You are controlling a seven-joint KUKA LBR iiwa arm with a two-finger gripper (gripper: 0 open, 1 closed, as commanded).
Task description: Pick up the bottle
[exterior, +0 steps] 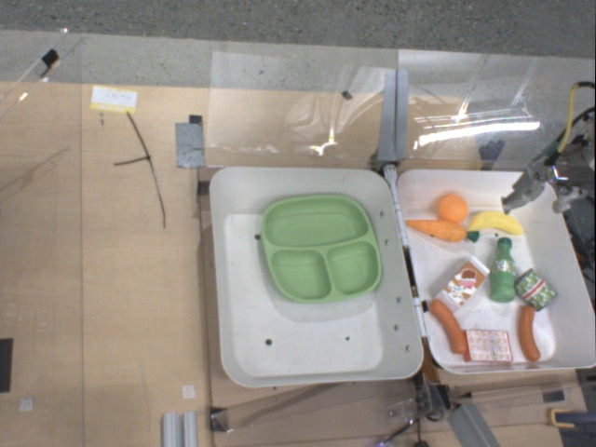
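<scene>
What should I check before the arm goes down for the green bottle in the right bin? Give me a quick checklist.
1. Bottle in view, upright in the right bin: ok.
2. Gripper above the bottle: not ok, it sits over the banana.
3. Fingers open: cannot tell.
4. Room around the bottle: not ok, green pouch and carton crowd it.
5. Bottle free, not yet held: ok.

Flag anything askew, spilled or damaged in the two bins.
Nothing stands out. The green bottle lies among toy food in the right bin; the green plate sits flat in the left bin.
</scene>
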